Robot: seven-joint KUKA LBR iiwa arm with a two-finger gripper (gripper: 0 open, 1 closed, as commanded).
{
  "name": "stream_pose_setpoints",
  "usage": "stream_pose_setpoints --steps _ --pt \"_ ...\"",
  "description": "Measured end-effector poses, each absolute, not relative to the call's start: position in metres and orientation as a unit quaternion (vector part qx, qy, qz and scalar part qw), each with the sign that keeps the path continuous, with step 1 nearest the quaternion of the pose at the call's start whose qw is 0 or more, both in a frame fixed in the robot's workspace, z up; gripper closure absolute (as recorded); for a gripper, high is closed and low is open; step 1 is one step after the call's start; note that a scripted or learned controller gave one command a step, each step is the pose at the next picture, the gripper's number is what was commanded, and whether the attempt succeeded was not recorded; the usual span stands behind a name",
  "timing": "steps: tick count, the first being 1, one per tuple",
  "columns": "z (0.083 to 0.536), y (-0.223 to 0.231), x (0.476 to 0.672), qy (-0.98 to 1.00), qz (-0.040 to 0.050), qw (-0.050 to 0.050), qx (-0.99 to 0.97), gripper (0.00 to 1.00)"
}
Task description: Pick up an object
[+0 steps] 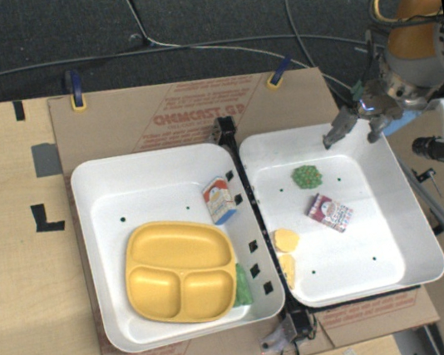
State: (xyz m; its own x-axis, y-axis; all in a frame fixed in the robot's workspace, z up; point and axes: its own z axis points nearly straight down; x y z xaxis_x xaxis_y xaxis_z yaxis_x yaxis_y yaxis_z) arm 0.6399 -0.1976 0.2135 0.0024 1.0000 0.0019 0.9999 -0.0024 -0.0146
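My gripper hangs over the far right edge of the right bin, its two dark fingers spread apart with nothing between them. Below and left of it in that bin lie a green lumpy object, a red and white packet, and a yellow piece by the left wall. The left bin holds a yellow divided tray, a small red, white and blue carton and a green item wedged beside the tray.
The bins sit on a cardboard sheet clamped at the back. Black clips join the bins along the middle wall. Cables run across the dark surface behind.
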Motion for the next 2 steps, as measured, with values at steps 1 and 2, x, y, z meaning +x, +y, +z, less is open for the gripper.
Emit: stream_pose_setpoints --steps 1,2 --pt "0.223 -0.197 0.642 -0.707 0.0007 0.000 -0.707 0.00" --pt "0.164 -0.188 0.643 -0.708 0.0016 0.001 -0.706 0.00"
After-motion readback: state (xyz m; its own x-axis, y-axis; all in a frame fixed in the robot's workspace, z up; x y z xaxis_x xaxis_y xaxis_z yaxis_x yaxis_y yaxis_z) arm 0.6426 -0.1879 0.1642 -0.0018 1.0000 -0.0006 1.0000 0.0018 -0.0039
